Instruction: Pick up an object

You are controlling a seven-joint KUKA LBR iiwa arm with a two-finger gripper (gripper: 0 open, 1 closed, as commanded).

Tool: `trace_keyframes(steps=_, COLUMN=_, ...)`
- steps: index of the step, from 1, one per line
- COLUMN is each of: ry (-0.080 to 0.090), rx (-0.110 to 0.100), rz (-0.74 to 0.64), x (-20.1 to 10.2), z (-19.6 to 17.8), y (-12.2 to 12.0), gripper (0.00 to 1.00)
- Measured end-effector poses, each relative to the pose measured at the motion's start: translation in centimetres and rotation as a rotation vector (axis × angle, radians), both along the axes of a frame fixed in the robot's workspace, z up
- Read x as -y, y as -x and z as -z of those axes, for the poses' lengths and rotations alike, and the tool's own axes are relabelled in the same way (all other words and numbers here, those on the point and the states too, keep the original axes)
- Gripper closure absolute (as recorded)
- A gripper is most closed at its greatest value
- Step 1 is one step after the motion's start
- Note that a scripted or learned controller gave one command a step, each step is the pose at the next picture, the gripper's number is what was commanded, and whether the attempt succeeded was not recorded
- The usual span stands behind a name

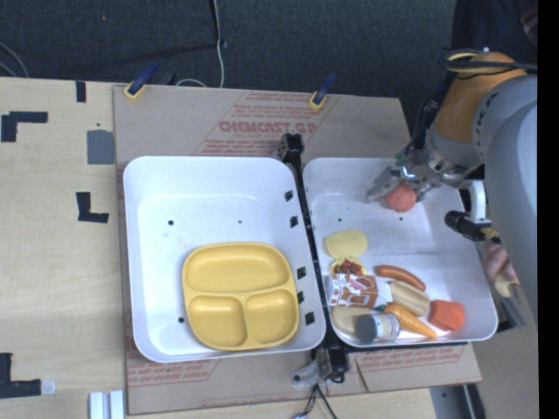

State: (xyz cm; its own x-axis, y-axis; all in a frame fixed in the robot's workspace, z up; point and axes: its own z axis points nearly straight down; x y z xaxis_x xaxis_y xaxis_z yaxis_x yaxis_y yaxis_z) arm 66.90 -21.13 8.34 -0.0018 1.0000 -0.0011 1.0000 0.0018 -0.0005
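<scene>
Yellow tray (240, 291), one; bins (144, 190), two.

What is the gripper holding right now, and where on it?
The gripper has a small red-orange ball between its fingers, clasped at its upper sides, above the right bin.
</scene>
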Motion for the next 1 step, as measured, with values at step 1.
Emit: trace_keyframes(steps=1, ry=0.002, rx=0.001, rz=0.000, x=0.07, z=-0.98, y=-0.03, gripper=1.00)
